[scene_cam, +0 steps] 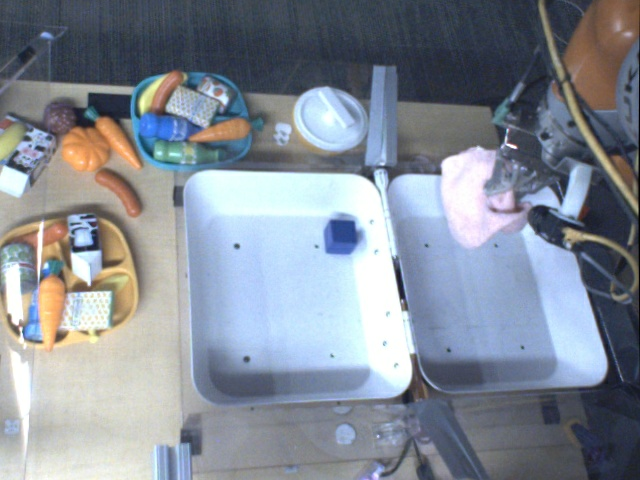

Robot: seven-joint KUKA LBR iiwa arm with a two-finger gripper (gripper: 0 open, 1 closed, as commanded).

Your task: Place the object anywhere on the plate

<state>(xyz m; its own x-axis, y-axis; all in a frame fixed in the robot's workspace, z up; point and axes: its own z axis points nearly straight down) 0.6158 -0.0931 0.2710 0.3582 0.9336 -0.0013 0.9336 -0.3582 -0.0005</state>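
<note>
Metal claw (pixel 510 183) at upper right of frame, pressed into crumpled pink cloth (pixel 474 206) in right white bin (pixel 520 368); grip cannot be told. Small blue cube (pixel 341 235) well left, in left bin (pixel 260 368).
</note>
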